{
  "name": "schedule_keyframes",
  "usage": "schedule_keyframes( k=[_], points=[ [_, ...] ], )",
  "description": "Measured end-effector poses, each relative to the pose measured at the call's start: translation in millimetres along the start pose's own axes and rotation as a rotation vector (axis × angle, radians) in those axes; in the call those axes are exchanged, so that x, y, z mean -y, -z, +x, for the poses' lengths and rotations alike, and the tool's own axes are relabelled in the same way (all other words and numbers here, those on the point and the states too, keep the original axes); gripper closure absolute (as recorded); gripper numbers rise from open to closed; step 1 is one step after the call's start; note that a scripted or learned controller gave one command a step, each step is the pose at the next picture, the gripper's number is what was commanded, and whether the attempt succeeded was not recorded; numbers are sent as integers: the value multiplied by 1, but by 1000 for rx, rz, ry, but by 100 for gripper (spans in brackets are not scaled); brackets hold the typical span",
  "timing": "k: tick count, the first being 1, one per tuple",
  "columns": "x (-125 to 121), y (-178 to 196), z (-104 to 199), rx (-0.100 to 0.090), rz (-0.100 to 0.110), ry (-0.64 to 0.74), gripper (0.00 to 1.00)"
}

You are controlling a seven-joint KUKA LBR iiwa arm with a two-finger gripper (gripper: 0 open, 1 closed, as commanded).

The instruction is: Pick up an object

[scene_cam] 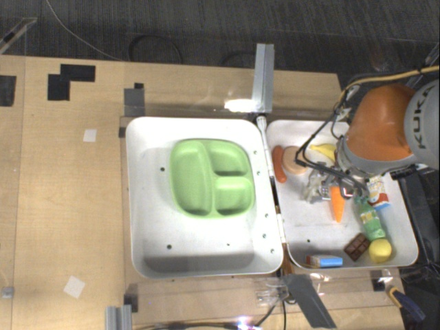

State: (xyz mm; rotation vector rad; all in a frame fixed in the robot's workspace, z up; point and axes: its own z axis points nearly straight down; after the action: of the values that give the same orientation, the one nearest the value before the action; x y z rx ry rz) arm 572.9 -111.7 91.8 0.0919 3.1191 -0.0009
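I have the tool [322, 188] low in the right bin [302, 243], its tips just beside the carrot [337, 205]; I cannot tell its state. This looks like the reach step, with nothing seen lifted. Next I would need the tips set either side of the carrot, clear of the green bottle [372, 222], before rising.

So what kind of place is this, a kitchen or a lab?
Most likely a robotics lab, not a kitchen: a robot arm reaches over two white bins on a wooden bench, with toy food like a plastic carrot and a lemon inside.
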Motion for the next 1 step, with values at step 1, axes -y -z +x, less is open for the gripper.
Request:
schedule_keyframes(
  k=[1],
  points=[
    [-1, 13, -4, 11, 1, 6, 100]
  ],
)
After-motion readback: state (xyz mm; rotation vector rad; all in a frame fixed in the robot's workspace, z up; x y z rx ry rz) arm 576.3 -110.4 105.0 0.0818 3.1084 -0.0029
